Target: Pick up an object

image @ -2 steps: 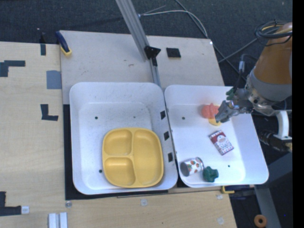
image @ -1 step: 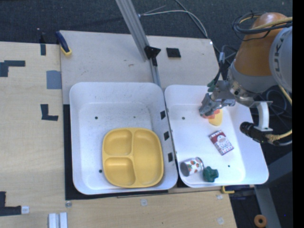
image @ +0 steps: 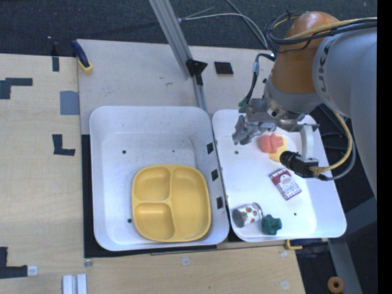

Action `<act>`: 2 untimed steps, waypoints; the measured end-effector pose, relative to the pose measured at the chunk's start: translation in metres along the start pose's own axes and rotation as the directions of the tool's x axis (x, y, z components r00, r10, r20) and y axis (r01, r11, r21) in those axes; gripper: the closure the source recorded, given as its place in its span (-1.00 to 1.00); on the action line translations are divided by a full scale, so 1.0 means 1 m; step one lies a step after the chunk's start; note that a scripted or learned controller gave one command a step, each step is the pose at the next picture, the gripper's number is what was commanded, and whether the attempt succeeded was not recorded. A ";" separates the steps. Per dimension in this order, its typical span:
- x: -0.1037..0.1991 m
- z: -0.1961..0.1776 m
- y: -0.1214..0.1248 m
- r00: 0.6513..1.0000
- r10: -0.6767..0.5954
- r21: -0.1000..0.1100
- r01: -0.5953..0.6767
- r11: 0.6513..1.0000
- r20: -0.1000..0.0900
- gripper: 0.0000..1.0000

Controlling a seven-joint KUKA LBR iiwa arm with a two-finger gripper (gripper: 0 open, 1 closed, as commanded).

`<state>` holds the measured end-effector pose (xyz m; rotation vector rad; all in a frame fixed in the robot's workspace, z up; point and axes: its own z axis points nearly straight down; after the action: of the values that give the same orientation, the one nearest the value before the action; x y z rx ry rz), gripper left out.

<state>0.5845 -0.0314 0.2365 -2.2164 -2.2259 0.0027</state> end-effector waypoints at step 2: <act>0.096 0.009 0.046 1.000 -0.001 -0.001 0.001 1.000 -0.001 1.00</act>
<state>0.6299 0.0647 0.2271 -2.2153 -2.2270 0.0001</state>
